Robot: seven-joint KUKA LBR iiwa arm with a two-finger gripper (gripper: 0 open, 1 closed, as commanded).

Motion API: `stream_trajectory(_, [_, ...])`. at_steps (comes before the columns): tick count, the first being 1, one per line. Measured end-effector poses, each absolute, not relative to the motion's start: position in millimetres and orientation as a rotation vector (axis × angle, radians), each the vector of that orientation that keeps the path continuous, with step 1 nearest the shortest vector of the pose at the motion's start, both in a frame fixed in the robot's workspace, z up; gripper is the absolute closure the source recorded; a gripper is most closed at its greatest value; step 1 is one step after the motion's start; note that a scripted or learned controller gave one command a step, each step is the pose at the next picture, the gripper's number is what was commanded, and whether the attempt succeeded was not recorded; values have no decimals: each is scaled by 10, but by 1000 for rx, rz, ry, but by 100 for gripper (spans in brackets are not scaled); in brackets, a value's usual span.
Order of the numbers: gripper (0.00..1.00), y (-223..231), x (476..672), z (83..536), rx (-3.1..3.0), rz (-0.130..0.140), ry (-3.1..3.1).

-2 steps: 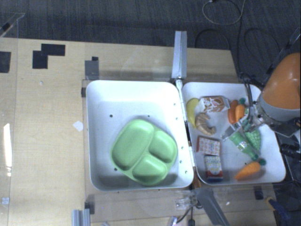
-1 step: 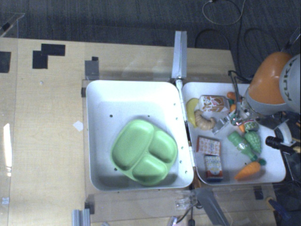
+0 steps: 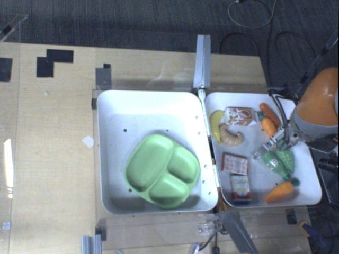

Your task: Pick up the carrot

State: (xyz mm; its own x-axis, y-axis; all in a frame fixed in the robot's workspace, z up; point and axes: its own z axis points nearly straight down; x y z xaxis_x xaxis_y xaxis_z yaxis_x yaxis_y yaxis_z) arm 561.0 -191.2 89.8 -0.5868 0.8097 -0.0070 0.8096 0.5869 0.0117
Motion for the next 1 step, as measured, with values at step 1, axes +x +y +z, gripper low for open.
stream_trajectory(1, [0,-1849,5934,890,1352,6,2834])
